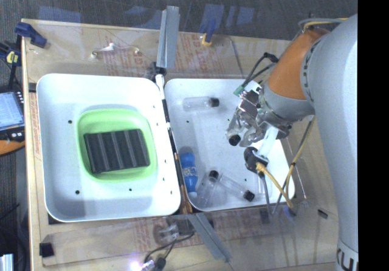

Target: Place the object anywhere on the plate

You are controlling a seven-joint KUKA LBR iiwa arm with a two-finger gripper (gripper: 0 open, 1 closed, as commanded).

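From above, the only writing in sight is part of two white letters, perhaps "KU", on the grey arm [340, 142] at the lower right corner; the rest is cut off. The green plate [115, 145] sits in the left bin [55, 99] and carries a dark ribbed insert [115, 149]. The right bin [200, 90] holds a clear vial with a dark cap [199, 103] near its far wall, a blue bottle [188, 169] against the divider, and two more clear, dark-capped vials [225, 188] along the near edge. The gripper [238, 136] hangs over the right bin's right half, near no vial; whether it is released or clenched cannot be told. A yellow cable [273, 185] trails below it.
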